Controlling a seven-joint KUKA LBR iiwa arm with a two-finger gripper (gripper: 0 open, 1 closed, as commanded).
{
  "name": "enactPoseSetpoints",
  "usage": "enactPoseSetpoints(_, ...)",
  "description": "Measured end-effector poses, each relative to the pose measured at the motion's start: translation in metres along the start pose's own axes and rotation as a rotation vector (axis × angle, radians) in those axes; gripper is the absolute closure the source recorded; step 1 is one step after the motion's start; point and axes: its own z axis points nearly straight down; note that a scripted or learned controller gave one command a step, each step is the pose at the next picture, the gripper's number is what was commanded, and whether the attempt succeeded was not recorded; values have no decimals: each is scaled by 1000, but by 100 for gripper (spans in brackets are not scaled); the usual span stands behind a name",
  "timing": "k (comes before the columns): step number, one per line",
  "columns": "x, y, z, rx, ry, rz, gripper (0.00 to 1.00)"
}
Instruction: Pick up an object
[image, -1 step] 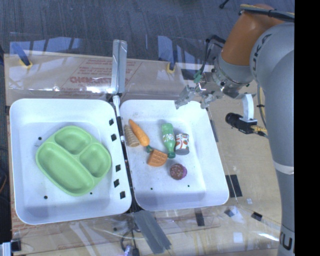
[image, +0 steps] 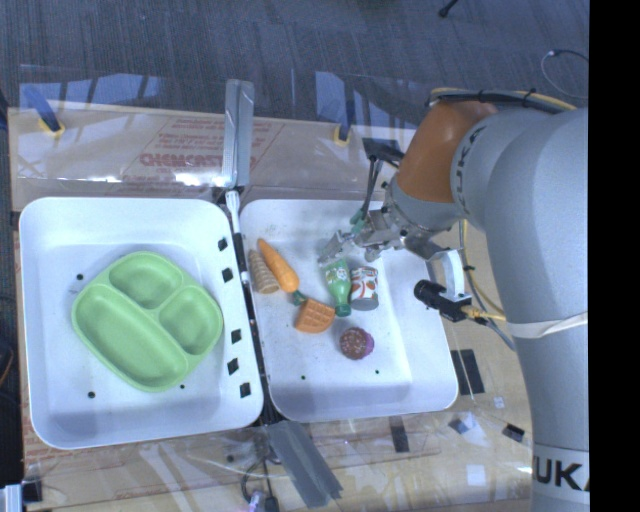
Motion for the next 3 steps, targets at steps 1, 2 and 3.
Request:
enactPoseSetpoints(1,-17,-35,29,1,1,332,0)
enactPoseSetpoints(2,-16,-34,19,3,3,327,100)
enactPoseSetpoints(3,70,-14,-53,-1,2,328,100)
